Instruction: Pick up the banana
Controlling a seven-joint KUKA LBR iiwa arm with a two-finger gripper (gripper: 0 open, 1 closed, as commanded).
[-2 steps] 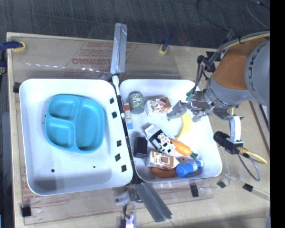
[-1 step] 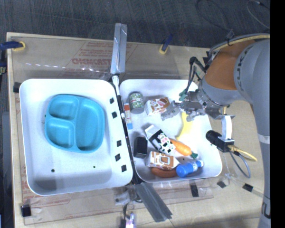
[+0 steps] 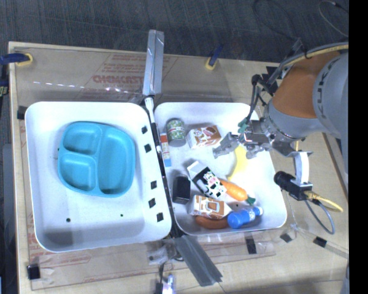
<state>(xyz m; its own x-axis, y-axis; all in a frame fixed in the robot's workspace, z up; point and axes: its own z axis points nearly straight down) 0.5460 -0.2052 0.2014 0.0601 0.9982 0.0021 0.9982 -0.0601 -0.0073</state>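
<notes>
The yellow banana (image 3: 239,162) lies in the right bin (image 3: 190,110), near its right wall, pointing roughly up and down. My gripper (image 3: 240,144) hovers just over the banana's upper end. Its two grey fingers (image 3: 224,146) are spread apart, one on each side of that end, so it is open. The banana still rests among the other items, and its top is partly hidden by the gripper body.
Around the banana are a carrot (image 3: 237,191), a blue bottle (image 3: 243,217), a brown carton (image 3: 208,207), a black box (image 3: 181,188), a green can (image 3: 175,129) and a brown packet (image 3: 203,136). The left bin (image 3: 43,219) holds a blue divided tray (image 3: 98,158).
</notes>
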